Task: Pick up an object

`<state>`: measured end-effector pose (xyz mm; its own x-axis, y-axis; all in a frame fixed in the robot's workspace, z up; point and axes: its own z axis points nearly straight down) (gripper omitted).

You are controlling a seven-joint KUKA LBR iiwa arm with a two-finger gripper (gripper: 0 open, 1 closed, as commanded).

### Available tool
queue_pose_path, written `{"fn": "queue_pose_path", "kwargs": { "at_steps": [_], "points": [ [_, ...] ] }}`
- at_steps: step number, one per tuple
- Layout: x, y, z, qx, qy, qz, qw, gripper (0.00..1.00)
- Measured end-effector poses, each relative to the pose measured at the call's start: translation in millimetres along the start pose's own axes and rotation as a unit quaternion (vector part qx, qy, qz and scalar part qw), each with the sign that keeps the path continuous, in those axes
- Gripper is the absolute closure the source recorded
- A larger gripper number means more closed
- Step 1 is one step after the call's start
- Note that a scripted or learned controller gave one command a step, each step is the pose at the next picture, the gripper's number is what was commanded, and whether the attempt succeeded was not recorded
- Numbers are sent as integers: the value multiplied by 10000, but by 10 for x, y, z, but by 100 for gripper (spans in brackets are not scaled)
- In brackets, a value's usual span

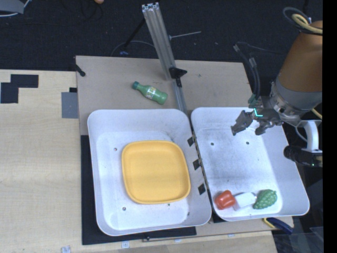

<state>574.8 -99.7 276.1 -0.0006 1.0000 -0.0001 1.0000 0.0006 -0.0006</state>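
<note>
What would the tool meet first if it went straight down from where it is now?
Probably the bare floor of the right bin. The tool hangs over its upper part; the toys lie in the near corner, away from it. Height is unclear.

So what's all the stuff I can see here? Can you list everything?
plate: 1, yellow, lying flat in the left bin
left bin: 1, white, left side of the bench
right bin: 1, white, right side of the bench
red toy: 1, red with an orange tint, near edge of the right bin
white block: 1, white, between the red toy and the green toy
green toy: 1, green and bumpy, near-right corner of the right bin
bottle: 1, green, lying on the bench behind the left bin
metal bar: 1, silver, slanting up behind the bins
arm: 1, grey and orange, from the right
tool: 1, dark, above the right bin's far part, holding nothing
</note>
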Motion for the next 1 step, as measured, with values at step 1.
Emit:
{"fn": "queue_pose_path", "kwargs": {
  "at_steps": [1],
  "points": [
    [0,0,0,0,0,0,10000,0]
  ]
}}
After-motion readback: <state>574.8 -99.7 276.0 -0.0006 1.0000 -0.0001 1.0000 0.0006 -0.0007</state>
